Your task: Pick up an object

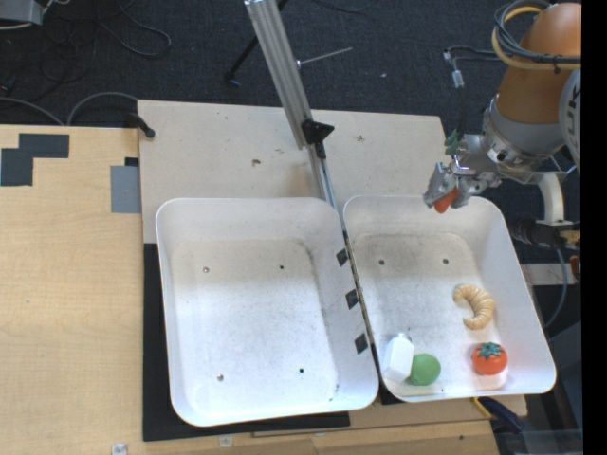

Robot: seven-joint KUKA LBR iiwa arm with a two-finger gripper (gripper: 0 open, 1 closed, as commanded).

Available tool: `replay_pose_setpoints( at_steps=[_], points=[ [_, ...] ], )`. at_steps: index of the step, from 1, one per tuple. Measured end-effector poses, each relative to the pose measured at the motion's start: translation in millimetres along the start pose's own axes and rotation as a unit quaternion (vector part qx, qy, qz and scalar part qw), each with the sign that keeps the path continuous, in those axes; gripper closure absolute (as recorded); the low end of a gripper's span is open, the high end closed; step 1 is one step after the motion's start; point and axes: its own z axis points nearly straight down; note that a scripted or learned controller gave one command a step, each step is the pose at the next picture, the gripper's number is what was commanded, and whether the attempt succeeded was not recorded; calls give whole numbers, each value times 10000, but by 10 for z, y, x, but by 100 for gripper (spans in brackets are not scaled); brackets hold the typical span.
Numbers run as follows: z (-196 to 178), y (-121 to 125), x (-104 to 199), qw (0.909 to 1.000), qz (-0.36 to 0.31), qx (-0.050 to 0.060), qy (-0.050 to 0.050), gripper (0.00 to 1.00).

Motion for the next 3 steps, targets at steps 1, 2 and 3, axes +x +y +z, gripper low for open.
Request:
replay_pose_setpoints(
  at_steps=[1,2,3],
  points=[
    [131,-97,460,10000,-7,44,17,100],
    [85,-210,987,10000,-9,42,17,100],
    [73,-433,1546,10000,-11,49,18,100]
  ],
)
